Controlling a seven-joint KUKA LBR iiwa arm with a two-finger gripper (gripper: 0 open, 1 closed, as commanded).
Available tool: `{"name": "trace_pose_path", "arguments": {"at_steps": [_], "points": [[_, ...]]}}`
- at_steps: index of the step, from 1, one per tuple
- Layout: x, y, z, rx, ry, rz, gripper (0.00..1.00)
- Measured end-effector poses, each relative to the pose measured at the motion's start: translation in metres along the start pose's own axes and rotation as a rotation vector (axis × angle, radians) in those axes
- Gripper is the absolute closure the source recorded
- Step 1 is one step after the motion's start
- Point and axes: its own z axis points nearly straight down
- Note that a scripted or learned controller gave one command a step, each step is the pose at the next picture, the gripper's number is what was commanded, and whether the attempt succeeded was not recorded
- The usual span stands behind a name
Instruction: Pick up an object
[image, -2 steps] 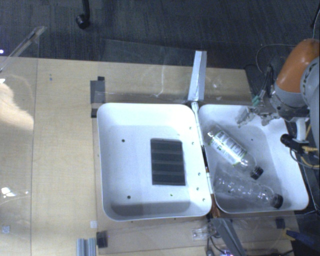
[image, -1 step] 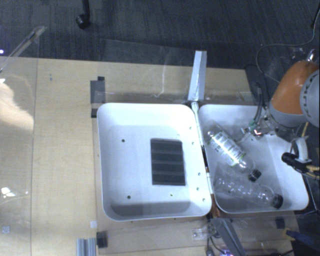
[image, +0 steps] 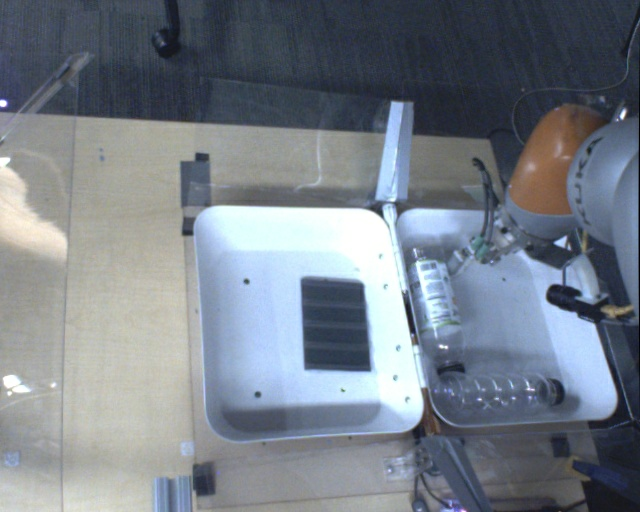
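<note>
A clear plastic bottle (image: 434, 298) with a white label and dark cap lies along the left wall of the right bin (image: 520, 330). A second clear ribbed bottle (image: 497, 391) lies along that bin's front wall. A dark ribbed rectangular block (image: 335, 322) rests flat in the middle of the left bin (image: 240, 300). My gripper (image: 487, 246) hangs low over the far part of the right bin, just right of the labelled bottle's upper end. Nothing shows held in it.
The grey arm with its orange band (image: 555, 165) leans in from the right above the right bin's far corner. A metal strut (image: 394, 155) rises behind the gap between the two bins. Bare wooden bench (image: 110, 300) spreads to the left.
</note>
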Motion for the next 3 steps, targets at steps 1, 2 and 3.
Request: {"name": "trace_pose_path", "arguments": {"at_steps": [1, 2, 3], "points": [[0.031, 0.027, -0.075, -0.004, 0.015, -0.126, 0.00], [0.034, 0.031, 0.001, 0.002, 0.022, -0.352, 0.00], [0.033, 0.035, -0.013, -0.010, 0.014, -0.351, 1.00]]}}
